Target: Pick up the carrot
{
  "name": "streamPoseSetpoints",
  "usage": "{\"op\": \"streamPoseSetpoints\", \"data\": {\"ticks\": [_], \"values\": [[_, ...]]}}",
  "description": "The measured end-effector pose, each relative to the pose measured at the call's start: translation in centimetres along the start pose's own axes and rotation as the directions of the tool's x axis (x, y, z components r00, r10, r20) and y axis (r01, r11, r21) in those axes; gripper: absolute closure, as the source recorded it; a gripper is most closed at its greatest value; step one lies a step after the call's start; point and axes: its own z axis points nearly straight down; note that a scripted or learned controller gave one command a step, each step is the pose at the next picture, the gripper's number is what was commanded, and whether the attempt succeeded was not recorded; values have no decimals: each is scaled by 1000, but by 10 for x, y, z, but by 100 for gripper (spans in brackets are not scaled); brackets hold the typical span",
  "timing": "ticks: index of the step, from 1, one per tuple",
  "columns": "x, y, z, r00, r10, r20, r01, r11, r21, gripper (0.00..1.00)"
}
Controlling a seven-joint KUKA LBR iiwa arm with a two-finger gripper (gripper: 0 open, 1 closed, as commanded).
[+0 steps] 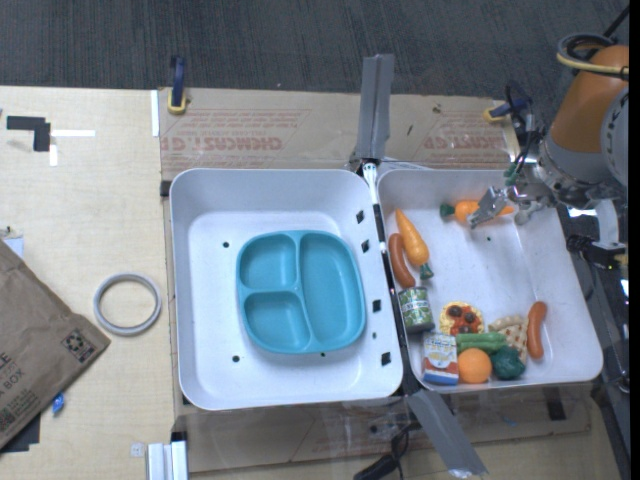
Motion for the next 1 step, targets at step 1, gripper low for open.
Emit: {"op": "streamPoseSetpoints", "data": {"ticks": [1], "values": [[38,3,-90,998,-60,17,61,998,-15,0]]}}
